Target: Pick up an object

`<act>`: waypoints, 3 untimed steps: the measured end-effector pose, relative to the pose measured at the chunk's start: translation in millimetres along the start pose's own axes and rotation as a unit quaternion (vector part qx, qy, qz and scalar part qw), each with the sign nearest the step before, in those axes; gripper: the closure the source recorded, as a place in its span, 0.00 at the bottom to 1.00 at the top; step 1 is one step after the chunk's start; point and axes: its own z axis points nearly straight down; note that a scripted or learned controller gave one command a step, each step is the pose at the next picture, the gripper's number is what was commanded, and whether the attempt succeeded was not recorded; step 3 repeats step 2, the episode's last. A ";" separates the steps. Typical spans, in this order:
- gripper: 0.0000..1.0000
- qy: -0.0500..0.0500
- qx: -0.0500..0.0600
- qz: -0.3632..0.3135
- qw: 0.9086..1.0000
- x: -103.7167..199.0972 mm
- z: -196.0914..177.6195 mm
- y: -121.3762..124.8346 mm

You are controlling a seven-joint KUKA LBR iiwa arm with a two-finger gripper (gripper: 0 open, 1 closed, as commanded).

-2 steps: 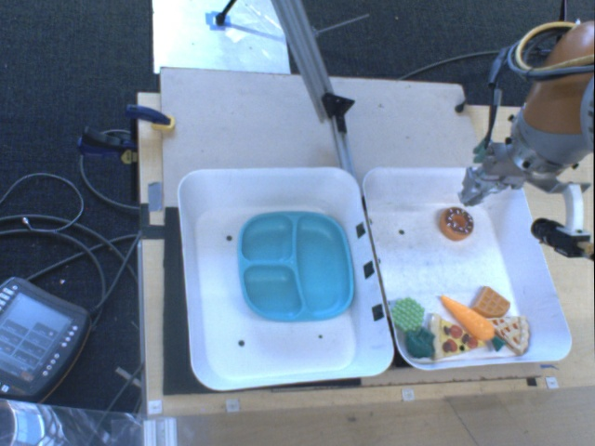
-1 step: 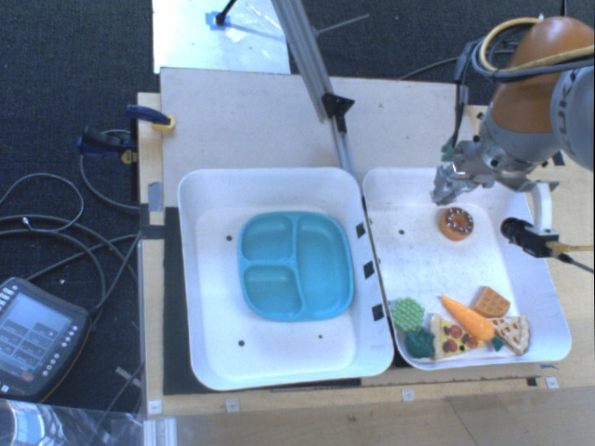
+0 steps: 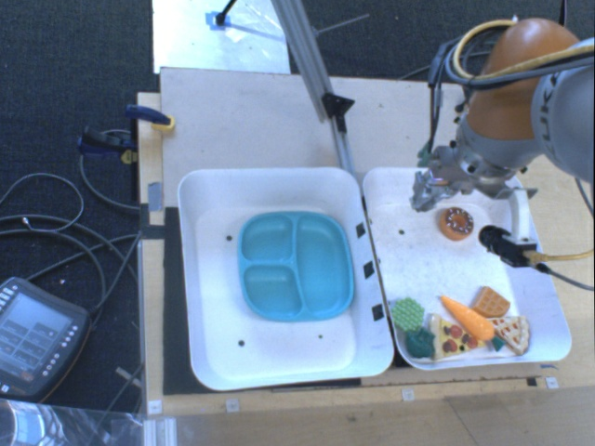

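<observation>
My gripper (image 3: 427, 196) hangs over the back of the right bin (image 3: 409, 249), a little left of a chocolate-iced donut (image 3: 456, 222) that lies on the bin floor. Nothing shows between the gripper and the bin floor. Along the bin's front lie an orange carrot (image 3: 468, 318), a waffle piece (image 3: 490, 302), two pizza slices (image 3: 449, 336) (image 3: 511, 333) and a green bumpy piece (image 3: 407, 313).
The left bin (image 3: 209, 277) holds a teal divided plate (image 3: 296, 266). A slanted metal pole (image 3: 307, 45) crosses the back of the bench. Clamps (image 3: 121, 136) and cables (image 3: 46, 240) lie off the bench to the left, beside a handheld pendant (image 3: 35, 334).
</observation>
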 end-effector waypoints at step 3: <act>1.00 0.000 0.000 0.000 1.000 101.1 -14.4 -17.0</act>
